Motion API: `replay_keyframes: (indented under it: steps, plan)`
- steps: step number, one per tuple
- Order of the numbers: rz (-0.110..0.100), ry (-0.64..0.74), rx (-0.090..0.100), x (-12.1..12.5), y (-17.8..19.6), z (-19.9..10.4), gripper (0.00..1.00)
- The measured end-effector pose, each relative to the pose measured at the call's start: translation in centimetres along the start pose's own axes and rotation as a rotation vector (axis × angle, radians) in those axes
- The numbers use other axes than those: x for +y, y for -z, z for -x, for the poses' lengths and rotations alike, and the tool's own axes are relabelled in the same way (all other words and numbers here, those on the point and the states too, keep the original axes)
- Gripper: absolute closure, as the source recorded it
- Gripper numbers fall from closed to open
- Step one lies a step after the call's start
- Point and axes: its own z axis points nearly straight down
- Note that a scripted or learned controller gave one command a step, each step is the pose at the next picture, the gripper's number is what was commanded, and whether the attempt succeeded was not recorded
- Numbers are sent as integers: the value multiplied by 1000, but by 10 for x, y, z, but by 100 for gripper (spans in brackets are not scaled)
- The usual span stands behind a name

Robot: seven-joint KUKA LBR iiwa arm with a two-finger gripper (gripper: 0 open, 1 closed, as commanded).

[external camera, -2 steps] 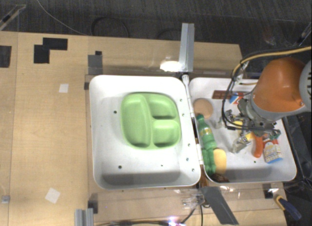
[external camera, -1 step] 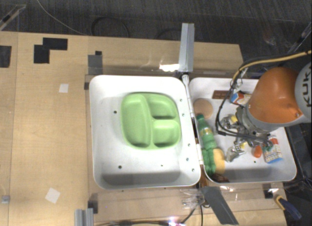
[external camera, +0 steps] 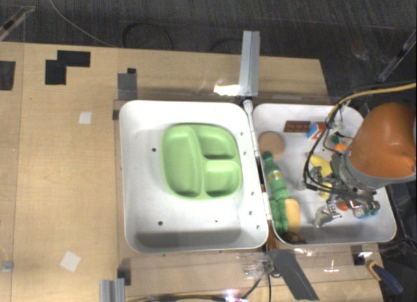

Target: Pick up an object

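End effector low at 5 o'clock in the right bin, half hidden under the orange band and cables, grip unreadable, small objects beneath it too cluttered to identify; glossy green bottle along that bin's 9 o'clock wall, matte green divided tray in left bin.

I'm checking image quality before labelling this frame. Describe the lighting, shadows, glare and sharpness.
Camera view: even overhead light; a soft shadow along the near inner wall of the left bin; small bright glare on the bench edge below the bins; the green plate is sharp, while the pincer and small items beneath the arm in the right bin look cluttered and hard to resolve.
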Motion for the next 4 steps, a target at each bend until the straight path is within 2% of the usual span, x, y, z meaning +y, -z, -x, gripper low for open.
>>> replay_keyframes:
  steps: [1, 2, 3, 4]
  plan:
    - [2, 171, 4, -11, -2, 58, 0]
    - [1, 38, 1, -14, -1, 20, 0]
    - [-1, -83, -2, -12, 0, -4, 0]
    - [-3, -78, 0, 11, 0, 1, 0]
